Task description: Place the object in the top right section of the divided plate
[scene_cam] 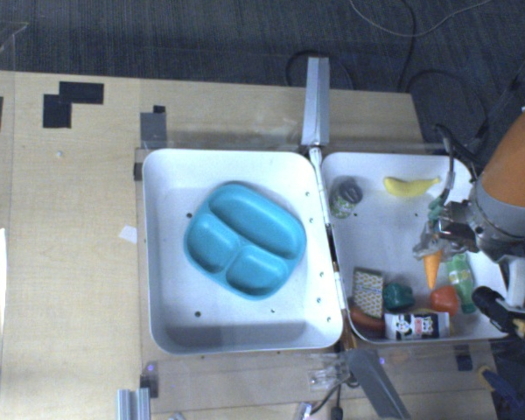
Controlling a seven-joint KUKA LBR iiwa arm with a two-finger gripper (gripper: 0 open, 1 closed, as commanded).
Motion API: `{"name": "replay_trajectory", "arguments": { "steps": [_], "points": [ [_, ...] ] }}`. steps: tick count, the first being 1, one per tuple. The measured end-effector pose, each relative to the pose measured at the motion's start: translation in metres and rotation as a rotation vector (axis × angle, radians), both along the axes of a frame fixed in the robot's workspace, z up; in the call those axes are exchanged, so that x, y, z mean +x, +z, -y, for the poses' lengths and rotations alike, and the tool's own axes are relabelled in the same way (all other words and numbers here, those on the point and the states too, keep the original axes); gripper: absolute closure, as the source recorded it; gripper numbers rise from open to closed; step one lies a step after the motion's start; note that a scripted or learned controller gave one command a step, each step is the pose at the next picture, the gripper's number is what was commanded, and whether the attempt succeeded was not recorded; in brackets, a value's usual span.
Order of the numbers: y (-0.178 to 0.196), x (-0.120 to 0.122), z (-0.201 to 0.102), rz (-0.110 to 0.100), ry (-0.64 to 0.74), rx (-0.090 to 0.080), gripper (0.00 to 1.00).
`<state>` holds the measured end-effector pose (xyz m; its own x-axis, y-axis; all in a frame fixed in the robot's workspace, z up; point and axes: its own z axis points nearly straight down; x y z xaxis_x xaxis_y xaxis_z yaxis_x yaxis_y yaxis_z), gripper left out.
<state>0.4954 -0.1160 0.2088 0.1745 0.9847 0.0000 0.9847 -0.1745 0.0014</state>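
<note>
Blue divided plate (pixel 245 239) sits in the left bin (pixel 171 322), all three sections bare. Nothing delivered yet.

Right bin (pixel 376 213) holds the clutter: banana (pixel 409 185) near the far wall, a small round grey thing (pixel 346 193) by the divider, a carrot (pixel 431 269), a green bottle (pixel 460 274), a red-orange piece (pixel 444 300), a patterned packet (pixel 367 288), a dark green item (pixel 396 297) and a black-and-white carton (pixel 416 325) along the near wall.

Gripper (pixel 435 239) hangs low over the right bin, just above the carrot's thick end. Carrot looks the likely pick, but I can't say whether it's touching.

Whole task looks ahead: grasp, lift, carry across the divider, set down in the plate's top right section.
</note>
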Motion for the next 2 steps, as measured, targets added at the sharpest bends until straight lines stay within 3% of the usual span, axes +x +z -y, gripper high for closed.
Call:
{"name": "replay_trajectory", "arguments": {
  "steps": [1,2],
  "points": [
    [-0.028,-0.007,-0.055,-0.004,-0.177,0.001,1.0],
    [-0.028,-0.007,-0.11,-0.003,-0.383,0.0,1.0]
  ]
}}
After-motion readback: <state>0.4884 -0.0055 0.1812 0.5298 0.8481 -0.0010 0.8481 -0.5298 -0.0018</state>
